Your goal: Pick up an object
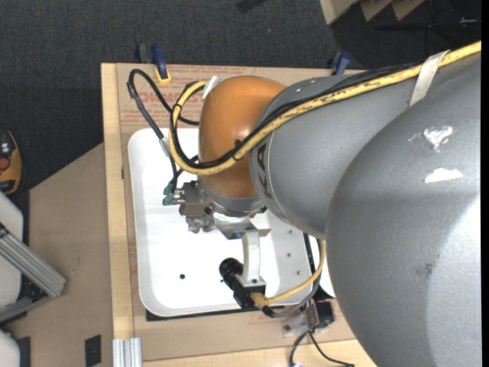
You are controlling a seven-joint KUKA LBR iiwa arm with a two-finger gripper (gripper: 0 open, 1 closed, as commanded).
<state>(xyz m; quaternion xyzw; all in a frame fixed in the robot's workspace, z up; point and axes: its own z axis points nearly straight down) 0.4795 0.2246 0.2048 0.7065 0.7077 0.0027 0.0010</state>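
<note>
Bench [114, 205] | white bin [153, 243] (arm [344, 189] overhead) | claw grip: cannot tell

Pale wooden bench [118, 205], shallow white bin [149, 235] resting on it (its right side hidden by the arm)

The arm [367, 174] hides the right bin [325, 285] almost wholly.

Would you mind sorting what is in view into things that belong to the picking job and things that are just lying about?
Job:
- arm, reaching in over the bench
- white bin beneath its wrist
- small green object beside the wrist, too hidden to identify

Lying about:
- blue clamps on the bench's far edge
- metal rail at the left
- orange-and-black item at the left edge
</note>
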